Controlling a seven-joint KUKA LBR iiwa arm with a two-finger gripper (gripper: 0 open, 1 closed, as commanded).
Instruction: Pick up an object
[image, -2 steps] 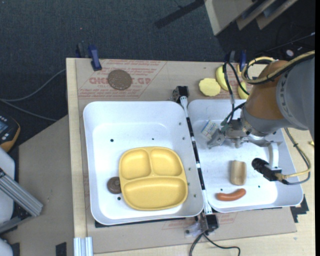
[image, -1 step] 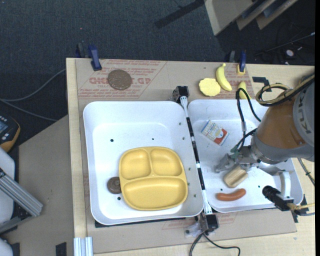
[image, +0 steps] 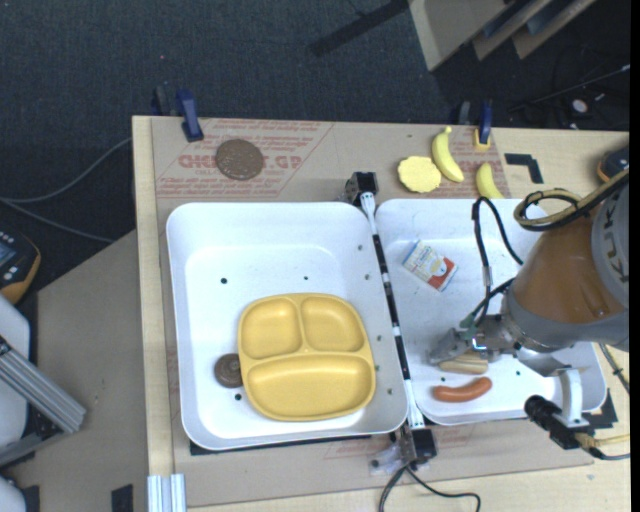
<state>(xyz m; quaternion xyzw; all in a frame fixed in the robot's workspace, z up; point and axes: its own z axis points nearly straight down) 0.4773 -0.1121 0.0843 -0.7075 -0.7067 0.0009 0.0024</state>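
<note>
Gripper (image: 458, 352) low in the right bin (image: 560, 225), over a pale bread-like piece (image: 466, 367).
That piece lies just above a red sausage (image: 461, 390); whether the fingers grip it cannot be told. A small carton (image: 429, 266) sits well apart; the left bin (image: 200, 300) holds 1 yellow tray (image: 304, 355).

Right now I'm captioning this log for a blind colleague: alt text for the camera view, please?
The arm's gripper hangs low in the right bin, just above a toy hot dog bun and a red sausage. A small carton lies farther back. The left bin holds a yellow divided plate.
</note>
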